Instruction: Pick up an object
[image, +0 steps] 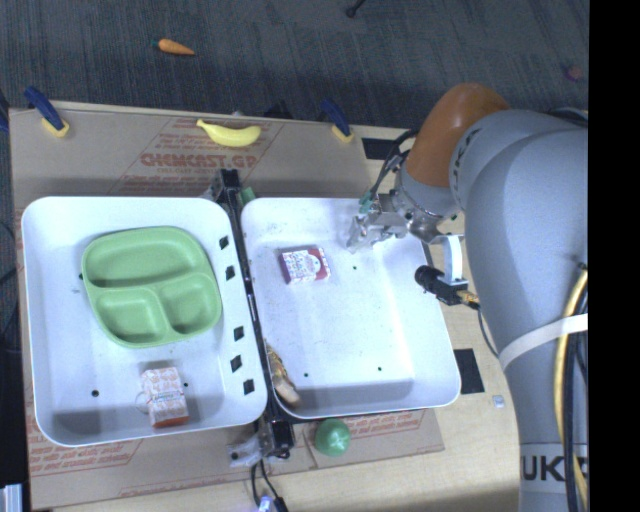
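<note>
- Grey arm (520, 260) bulks largest at the right of the view, nearest the camera, its orange band (445, 125) sitting just above the wrist.
- At its end the tool (362, 228) hangs over the upper right part of the right bin (350, 395); whether its tips are apart or together cannot be told, as they are small and blurred against the white floor.
- Nothing is seen between them, so it appears to carry no object.
- Closest candidate is the small red-and-white packet (305, 265), lying flat on the right bin's floor, near the tool and to its left, not touching it.
- Risk, as a judgement: a flat packet gives little to close on, so the tips may slide over it or push it aside.
- A descent where the tool now hangs would likely meet bare floor, the packet being off to one side.
- Another small thing (280, 380) lies by the divider at the right bin's lower left; tight against the wall, it looks awkward to reach.
- In the left bin (40, 330), well apart, sit a green divided tray (150, 285) and a second packet (163, 393).
- On the bench (150, 150) outside the bins lie a banana (230, 132) and a green ball (332, 437).
</note>
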